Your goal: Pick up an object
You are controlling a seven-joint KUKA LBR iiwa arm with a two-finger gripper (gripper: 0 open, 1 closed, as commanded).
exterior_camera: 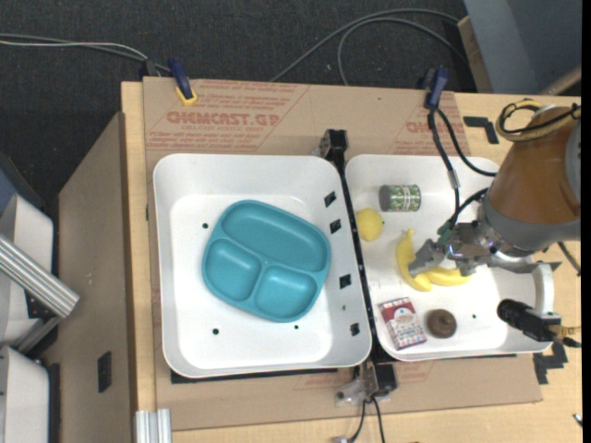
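So the claw (441,253) is down in the right bin (480,340), sitting right on the banana (408,264). Its fingers look spread apart around the banana's middle, though it's hard to say whether they're actually touching it. The banana lies near the middle of that bin. Just beside it, toward the divider between the bins, there's a small yellow lemon (369,224), and a green can (400,197) lies on its side near the bin's far edge. At the near edge sit a red-and-white card box (403,324) and a brown round thing (442,322). The left bin (175,275) holds a teal divided plate (266,259), well apart from the claw.
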